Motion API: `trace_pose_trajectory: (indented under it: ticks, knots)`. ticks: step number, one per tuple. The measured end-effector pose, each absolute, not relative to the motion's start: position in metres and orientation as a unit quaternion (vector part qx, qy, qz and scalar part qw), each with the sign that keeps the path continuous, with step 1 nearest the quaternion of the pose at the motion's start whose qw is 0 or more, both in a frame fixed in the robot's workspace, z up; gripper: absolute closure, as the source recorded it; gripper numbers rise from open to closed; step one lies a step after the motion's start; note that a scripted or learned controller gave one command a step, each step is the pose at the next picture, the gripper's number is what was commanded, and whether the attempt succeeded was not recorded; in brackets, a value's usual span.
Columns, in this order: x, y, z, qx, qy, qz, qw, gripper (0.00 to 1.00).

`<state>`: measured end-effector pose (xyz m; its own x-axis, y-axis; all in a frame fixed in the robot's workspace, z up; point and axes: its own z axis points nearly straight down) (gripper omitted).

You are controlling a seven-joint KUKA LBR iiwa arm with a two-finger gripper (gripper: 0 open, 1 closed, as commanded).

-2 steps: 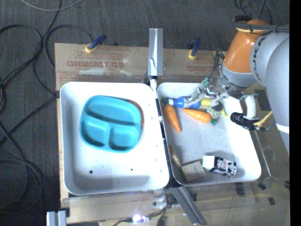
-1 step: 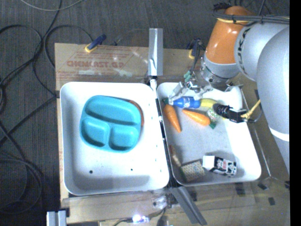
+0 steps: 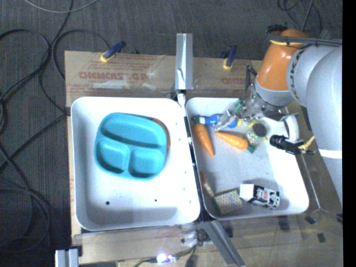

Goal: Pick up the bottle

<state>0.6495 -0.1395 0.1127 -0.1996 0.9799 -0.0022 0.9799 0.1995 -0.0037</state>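
A small bottle (image 3: 217, 120) with a blue end and a pale body lies on its side at the far edge of the right bin (image 3: 289, 202). My gripper (image 3: 240, 113) is low over the far middle of that bin, right at the bottle's right end, and the wrist covers that end. Whether the gripper touches the bottle cannot be made out. Above it the orange band (image 3: 278, 65) and the grey arm come in from the right.
Two carrots (image 3: 204, 139) (image 3: 233, 141) lie just in front of the bottle. A green item with a round dark top (image 3: 256, 132) sits right of them. A brush (image 3: 225, 200) and a white, black and red item (image 3: 260, 194) lie near the front. The left bin (image 3: 83, 204) holds a blue divided tray (image 3: 132, 144).
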Motion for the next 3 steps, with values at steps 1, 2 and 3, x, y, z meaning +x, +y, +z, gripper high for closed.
trace_pose_trajectory:
  ticks: [1,2,3]
  knots:
    - [0.617,-0.141,0.127,-0.571,-0.821,0.0011,0.000,0.00]
    - [0.669,-0.123,0.091,-0.610,-0.792,0.0011,-0.001,0.00]
    - [0.668,-0.124,0.100,-0.610,-0.792,0.0029,-0.002,1.00]
